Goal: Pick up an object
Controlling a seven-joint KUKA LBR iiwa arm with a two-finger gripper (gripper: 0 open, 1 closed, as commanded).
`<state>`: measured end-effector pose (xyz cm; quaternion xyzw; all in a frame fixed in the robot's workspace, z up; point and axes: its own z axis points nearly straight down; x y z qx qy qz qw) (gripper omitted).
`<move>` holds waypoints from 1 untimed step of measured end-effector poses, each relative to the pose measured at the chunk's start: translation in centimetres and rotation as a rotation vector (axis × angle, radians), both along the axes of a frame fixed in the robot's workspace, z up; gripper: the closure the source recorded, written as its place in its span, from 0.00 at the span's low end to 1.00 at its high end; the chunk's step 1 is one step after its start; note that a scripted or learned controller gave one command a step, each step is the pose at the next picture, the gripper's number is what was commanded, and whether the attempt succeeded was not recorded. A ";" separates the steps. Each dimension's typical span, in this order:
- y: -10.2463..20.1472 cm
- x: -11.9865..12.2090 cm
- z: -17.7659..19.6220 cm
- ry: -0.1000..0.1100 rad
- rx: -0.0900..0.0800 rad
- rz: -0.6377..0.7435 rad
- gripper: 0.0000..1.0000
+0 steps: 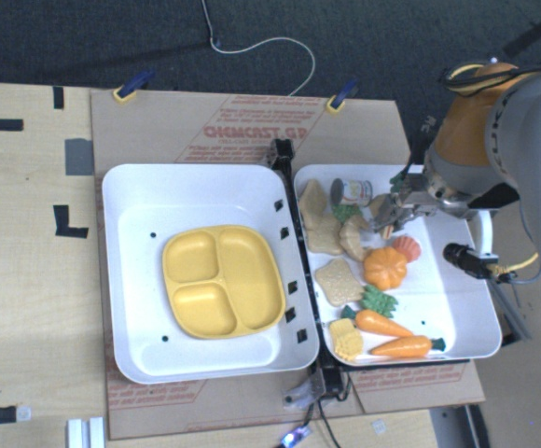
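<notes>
The right bin [466, 320] holds a pile of toy food: an orange pumpkin [385, 268], two carrots [392, 336], a corn cob [347, 341], bread slices [338, 281], a small can [353, 191], green leafy pieces [379, 301] and a red piece [407, 246]. My gripper [389, 215] reaches in from the right and hangs low over the upper middle of this bin, just above the pumpkin and beside the can. The arm's orange band [466, 124] sits above it.
The left bin [135, 203] holds a yellow divided plate [222, 280]. A white cable [261, 45] loops across the dark floor behind the bench. Cardboard lies under both bins, held by yellow and blue clamps [132, 86].
</notes>
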<state>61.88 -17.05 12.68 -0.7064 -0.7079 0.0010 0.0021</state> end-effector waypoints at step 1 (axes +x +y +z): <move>-0.2 0.8 5.6 -0.002 -0.001 0.000 1.00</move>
